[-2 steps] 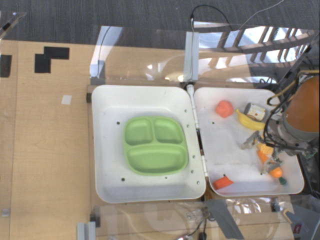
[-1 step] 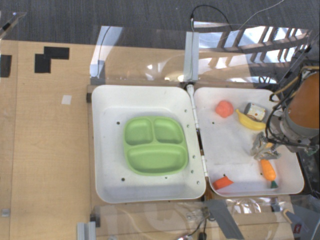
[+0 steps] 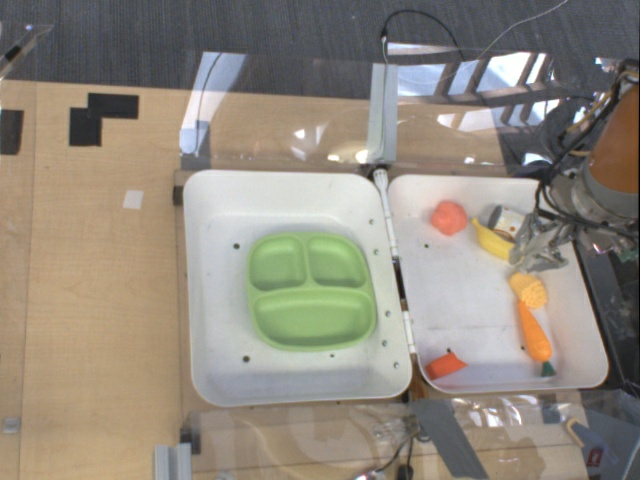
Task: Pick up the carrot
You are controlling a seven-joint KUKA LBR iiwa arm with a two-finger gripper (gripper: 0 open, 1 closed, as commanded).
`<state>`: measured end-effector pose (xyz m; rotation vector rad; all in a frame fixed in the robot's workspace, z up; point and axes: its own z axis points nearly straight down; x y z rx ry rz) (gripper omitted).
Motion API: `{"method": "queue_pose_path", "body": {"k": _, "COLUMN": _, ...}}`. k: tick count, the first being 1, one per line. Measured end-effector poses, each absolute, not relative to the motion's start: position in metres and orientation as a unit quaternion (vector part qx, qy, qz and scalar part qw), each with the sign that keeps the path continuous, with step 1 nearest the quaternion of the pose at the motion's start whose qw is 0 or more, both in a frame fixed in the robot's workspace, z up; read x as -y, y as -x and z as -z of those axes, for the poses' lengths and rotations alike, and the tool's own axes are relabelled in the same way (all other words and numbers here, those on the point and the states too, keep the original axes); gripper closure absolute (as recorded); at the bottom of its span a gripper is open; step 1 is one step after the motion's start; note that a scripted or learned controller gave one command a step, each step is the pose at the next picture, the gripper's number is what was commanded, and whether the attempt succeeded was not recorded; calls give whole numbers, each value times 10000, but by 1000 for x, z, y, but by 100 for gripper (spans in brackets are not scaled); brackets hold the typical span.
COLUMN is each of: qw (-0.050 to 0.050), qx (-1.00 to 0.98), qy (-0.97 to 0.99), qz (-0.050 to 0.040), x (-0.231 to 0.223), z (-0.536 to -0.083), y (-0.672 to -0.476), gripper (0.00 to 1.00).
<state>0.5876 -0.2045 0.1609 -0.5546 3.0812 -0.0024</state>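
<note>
The carrot point(image 3: 535, 334), orange with a small green stub at its near end, lies along the right side of the right bin point(image 3: 470, 298), near the front corner. My gripper point(image 3: 538, 255) hovers over the bin's right side, a short way behind the carrot and apart from it. It looks open, with nothing between its fingers. A yellow lumpy toy point(image 3: 528, 289) lies between the gripper and the carrot's far tip.
A yellow banana point(image 3: 490, 239) and a small white-grey piece point(image 3: 507, 218) lie just left of the gripper. A pink-red round toy point(image 3: 450, 217) sits farther left, a red-orange piece point(image 3: 446, 364) at the front left corner. The left bin point(image 3: 215, 268) holds a green divided plate point(image 3: 310, 290).
</note>
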Motion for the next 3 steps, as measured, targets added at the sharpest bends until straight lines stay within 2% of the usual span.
{"method": "queue_pose_path", "body": {"k": 1, "qw": 52, "qx": -9843, "qy": 1767, "qz": 8, "x": 205, "z": -161, "y": -587, "gripper": 0}}
{"method": "queue_pose_path", "body": {"k": 2, "qw": 39, "qx": -9919, "qy": 1268, "qz": -1, "x": 138, "z": -152, "y": -566, "gripper": 0}}
{"method": "queue_pose_path", "body": {"k": 3, "qw": 48, "qx": -9752, "qy": 2213, "qz": 16, "x": 204, "z": -202, "y": -551, "gripper": 0}}
